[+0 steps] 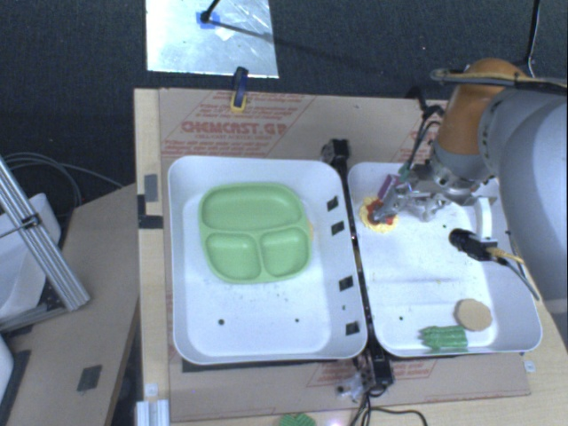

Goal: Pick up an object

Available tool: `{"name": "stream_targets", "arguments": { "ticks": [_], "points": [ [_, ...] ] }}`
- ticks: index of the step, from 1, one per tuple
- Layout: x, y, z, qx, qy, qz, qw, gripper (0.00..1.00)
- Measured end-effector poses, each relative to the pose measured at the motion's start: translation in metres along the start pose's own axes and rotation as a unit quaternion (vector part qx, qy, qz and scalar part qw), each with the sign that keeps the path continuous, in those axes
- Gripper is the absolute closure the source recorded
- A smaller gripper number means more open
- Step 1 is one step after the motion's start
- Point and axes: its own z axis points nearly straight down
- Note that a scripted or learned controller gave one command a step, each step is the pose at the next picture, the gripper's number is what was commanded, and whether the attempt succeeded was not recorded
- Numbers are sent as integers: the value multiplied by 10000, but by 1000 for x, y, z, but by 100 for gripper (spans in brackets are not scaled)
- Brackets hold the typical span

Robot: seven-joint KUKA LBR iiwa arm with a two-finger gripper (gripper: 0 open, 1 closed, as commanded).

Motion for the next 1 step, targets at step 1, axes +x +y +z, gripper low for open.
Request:
{"name": "stream_targets", "arguments": {
  "ticks": [1],
  "points": [
    [-2, 0, 0, 3, 28, 12, 10000, 0]
  ]
}}
